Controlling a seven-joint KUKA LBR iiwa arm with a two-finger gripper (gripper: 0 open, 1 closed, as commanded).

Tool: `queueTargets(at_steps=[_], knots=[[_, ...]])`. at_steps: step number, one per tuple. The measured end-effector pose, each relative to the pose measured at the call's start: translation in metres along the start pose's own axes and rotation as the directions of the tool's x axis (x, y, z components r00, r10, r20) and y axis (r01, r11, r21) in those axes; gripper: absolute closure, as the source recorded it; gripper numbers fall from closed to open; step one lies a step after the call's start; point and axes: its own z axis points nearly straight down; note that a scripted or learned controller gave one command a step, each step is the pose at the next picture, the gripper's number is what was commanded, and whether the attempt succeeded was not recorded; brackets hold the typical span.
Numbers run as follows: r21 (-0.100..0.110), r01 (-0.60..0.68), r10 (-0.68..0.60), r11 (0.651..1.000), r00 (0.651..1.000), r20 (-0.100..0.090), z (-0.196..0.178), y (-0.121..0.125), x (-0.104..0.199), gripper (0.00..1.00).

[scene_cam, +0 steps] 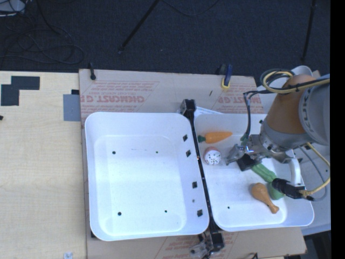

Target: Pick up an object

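In the right bin (253, 220) lie an orange carrot (216, 137) near the far left corner, a small white ball with dots (212, 157) beside the divider, a green object (266, 174) and a tan drumstick-shaped toy (264, 196) toward the right. My gripper (237, 156) hangs low over the bin's middle, just right of the dotted ball and left of the green object. Nothing is visible between its fingers.
The left bin (99, 144) sits beside the right one, joined by a black clamp strip (195, 166). Cardboard (129, 93) lies under both bins. Cables loop around the arm's wrist (285, 115) at the right.
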Motion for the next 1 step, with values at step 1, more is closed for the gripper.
queueTargets(at_steps=[1], knots=[[0.0,0.0,0.0,1.0,1.0,0.0,0.0,0.0,0.0,0.0]])
